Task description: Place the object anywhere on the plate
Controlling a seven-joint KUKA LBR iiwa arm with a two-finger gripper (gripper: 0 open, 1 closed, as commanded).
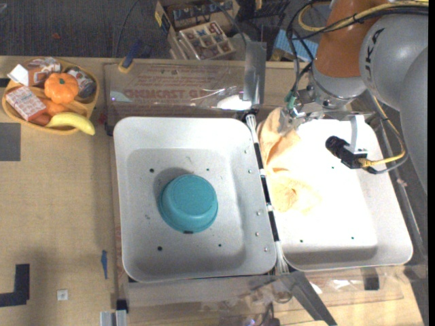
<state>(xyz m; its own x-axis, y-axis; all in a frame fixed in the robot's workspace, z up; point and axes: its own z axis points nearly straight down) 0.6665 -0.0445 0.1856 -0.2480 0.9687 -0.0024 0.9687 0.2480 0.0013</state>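
Two white bins sit side by side on your table (54,216). The left bin (136,141) holds one teal plate (189,203), inverted perhaps, with open floor all round. The right bin (353,229) holds one pale yellow cloth (285,175) against its left wall. One gripper (299,112) hangs over the cloth's top corner; whether the jaws are clenched, you cannot tell.

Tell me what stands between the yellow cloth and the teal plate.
Only the bins' walls. The yellow cloth lies at the near-left side of the right bin, under the gripper. The teal plate sits in the left bin. The two rims meet between them; nothing else blocks the path.
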